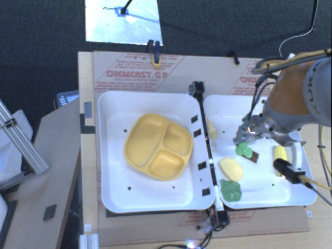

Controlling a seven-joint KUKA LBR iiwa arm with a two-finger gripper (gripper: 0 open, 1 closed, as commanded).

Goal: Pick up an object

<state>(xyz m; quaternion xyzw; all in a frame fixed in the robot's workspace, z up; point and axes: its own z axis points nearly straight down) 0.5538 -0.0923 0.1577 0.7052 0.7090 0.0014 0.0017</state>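
Now claw [244,139] hovers above green toy [244,150]

Left bin [111,191] holds a yellow divided tray [158,146]. Right bin [259,197] holds a pale yellow object [231,168], a green object [231,190] and a corn-like piece [280,153]. The claw [245,137] sits just above a small green item [244,150].

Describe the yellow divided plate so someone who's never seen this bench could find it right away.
Start at the left white bin, the one farther from the arm. The yellow divided plate lies near its middle, turned at an angle. It is by far the largest item in either bin and has three compartments, whereas the right white bin holds small yellow and green pieces.
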